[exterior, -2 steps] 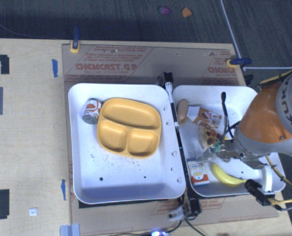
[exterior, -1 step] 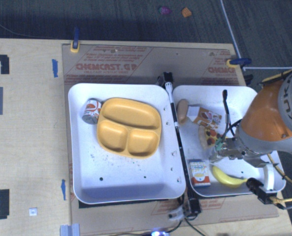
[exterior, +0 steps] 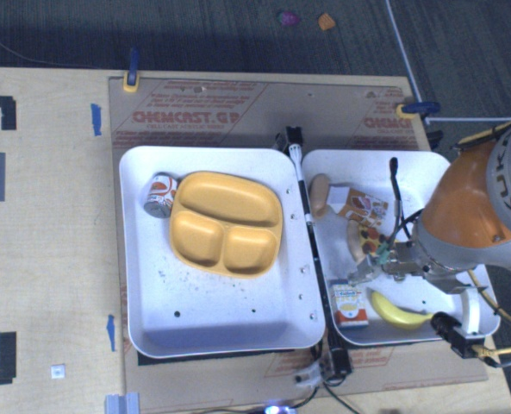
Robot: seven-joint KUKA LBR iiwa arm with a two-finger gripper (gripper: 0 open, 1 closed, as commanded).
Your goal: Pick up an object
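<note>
At the near edge of the right bin (exterior: 427, 164) lie a small juice carton (exterior: 350, 305), white and orange, and just to its right a banana (exterior: 399, 310), curved along the bin's front wall. The two are close together, possibly touching. Just above them hangs the gripper (exterior: 377, 266), low over the bin's middle, with cables and metal fittings crowding it; whether its jaws are clenched or released I cannot tell, and nothing shows plainly between them. The arm (exterior: 470, 205), grey with its orange band, comes in from the right and covers that side of the bin.

Farther back in the same bin sit a tan rounded object (exterior: 320, 195) near the dividing wall and an orange-and-white packet (exterior: 364, 205) beside it (its print is too small to read).

The left bin (exterior: 143, 300) holds a yellow divided tray (exterior: 226, 222), three compartments up, and a small can (exterior: 159, 195) touching the tray's far left corner. Both bins rest on a brown board (exterior: 238, 102) on the counter (exterior: 40, 231).
</note>
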